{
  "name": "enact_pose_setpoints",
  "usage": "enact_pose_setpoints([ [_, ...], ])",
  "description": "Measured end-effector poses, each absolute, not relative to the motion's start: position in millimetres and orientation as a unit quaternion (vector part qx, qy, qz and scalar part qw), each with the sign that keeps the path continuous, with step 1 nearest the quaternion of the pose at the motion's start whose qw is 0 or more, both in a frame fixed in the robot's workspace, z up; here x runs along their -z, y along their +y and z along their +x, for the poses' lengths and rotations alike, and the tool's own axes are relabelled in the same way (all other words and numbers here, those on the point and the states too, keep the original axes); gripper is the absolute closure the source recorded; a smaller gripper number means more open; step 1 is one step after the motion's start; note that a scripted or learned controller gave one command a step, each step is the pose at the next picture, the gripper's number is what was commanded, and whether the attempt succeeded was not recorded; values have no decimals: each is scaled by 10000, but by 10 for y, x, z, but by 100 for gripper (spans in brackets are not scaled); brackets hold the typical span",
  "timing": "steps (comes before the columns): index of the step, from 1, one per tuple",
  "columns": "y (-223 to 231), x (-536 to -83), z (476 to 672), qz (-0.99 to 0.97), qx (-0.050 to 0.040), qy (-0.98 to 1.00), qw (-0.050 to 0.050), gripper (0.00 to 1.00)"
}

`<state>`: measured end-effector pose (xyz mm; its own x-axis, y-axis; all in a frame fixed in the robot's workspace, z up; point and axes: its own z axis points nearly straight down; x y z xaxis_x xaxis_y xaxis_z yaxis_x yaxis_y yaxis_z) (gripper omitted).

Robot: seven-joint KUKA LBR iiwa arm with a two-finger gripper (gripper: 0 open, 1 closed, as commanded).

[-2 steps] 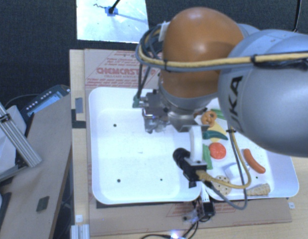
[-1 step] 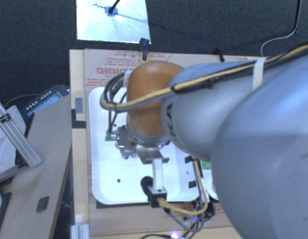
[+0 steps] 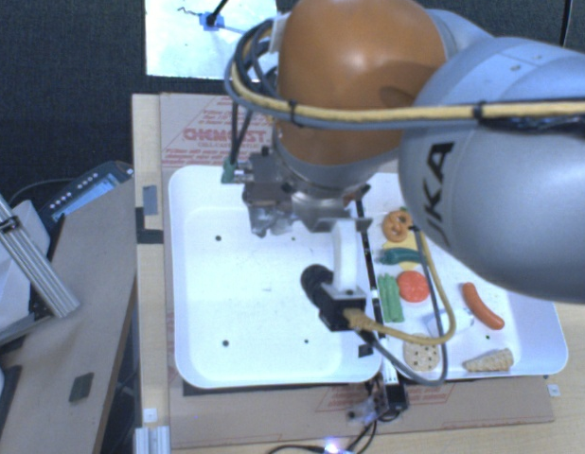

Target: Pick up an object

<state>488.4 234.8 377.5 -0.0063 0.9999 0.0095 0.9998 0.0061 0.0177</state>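
Camera view is showing the gripper point(image 3: 272, 211) hanging over the left bin point(image 3: 236, 301), near its back wall; the arm is covering it, so I cannot tell if it is clenched or released. Pickable objs are lying in the right bin point(image 3: 534, 334), well apart from it: sausage point(image 3: 484, 307), tomato slice point(image 3: 413, 287), round cracker point(image 3: 423, 355), cone point(image 3: 488, 358). Probably a grasp is not yet happening, bc the gripper is needing to cross over first.
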Motion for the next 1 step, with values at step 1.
enact_pose_setpoints([
  [1, 2164, -3148, 4986, 7074, 14, 7068, -2, 100],
])
